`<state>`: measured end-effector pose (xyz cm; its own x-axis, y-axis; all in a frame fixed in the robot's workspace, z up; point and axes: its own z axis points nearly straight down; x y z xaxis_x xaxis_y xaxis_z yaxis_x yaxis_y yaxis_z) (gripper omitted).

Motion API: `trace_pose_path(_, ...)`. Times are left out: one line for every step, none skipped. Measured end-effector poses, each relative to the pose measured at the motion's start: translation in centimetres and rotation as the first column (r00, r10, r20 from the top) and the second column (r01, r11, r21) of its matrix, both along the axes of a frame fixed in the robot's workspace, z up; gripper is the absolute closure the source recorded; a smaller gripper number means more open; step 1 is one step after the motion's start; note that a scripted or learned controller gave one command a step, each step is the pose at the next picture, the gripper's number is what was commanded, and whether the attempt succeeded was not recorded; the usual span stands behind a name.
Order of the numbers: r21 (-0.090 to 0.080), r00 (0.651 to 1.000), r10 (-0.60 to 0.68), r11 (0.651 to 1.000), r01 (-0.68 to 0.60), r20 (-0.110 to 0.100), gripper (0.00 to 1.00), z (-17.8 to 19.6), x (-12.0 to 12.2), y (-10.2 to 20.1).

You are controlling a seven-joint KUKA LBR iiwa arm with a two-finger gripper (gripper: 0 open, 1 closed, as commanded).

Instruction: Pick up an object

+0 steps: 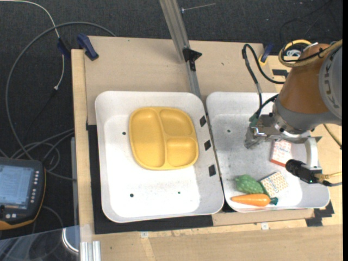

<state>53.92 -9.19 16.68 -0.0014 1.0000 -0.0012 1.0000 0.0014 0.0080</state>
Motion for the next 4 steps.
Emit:
trace_pose_path(0.000, 1.000, 0.000, 1.000, 0.000, 0.000, 1.00, 6.3, -0.1, -0.5)
trace_pose_path(0.000, 1.000, 0.001, 1.000, -0.001, 0.001, 1.00, 12.4, 0.9, -0.2)
trace_pose_path(0.004, 1.000, 0.005, 1.000, -0.005, -0.012, 1.00, 10.3, 1.1, 4.8)
trace_pose_path(0.004, 1.000, 0.005, 1.000, -0.005, -0.013, 1.00, 8.8, 2.1, 10.1)
